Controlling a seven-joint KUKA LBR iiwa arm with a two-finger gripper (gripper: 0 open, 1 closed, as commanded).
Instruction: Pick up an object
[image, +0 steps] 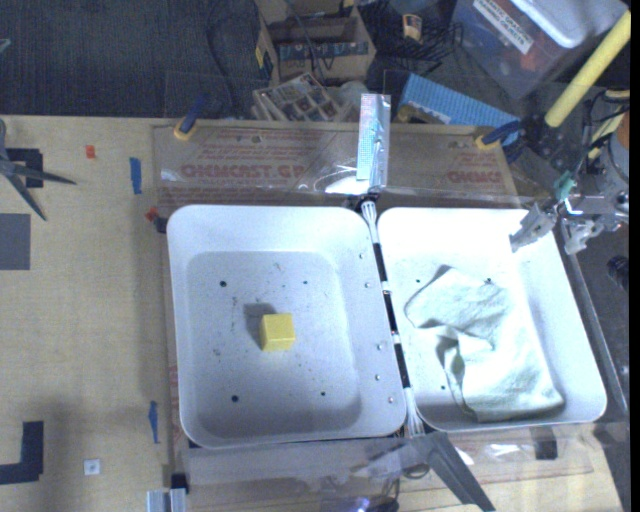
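A small yellow cube (278, 331) lies near the middle of the left bin (200, 240). A crumpled white cloth (482, 345) is spread over the centre and near right of the right bin (540, 290). My gripper (552, 234) hovers over the far right corner of the right bin, above and to the right of the cloth. Its two fingers are spread apart and open, with nothing between them. The yellow cube is far to its left, across the divider.
A ridge (385, 300) where the two rims meet separates the bins. A clear plastic sheet and an upright shiny strip (373, 140) stand behind the bins. Cables and boxes clutter the far side beyond the bench.
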